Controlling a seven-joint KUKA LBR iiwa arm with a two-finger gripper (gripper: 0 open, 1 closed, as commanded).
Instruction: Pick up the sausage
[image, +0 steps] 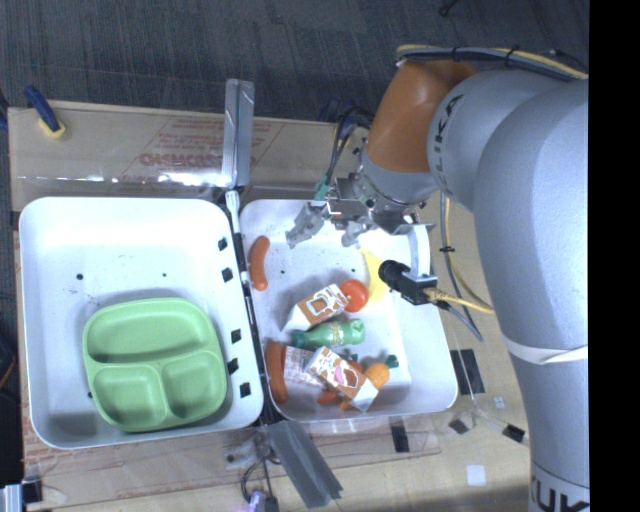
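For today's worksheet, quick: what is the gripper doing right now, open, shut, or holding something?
Gripper: open, holding nothing, above the back of the right bin; the sausage lies apart from it.

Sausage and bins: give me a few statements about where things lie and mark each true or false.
1. The sausage lies in the right bin, near its left wall. True.
2. The green tray sits in the right bin. False: it sits in the left bin.
3. The gripper holds the sausage. False: the sausage lies on the bin floor, apart from the gripper.
4. The green bottle lies among packets in the right bin. True.
5. The green tray holds food. False: its compartments are bare.
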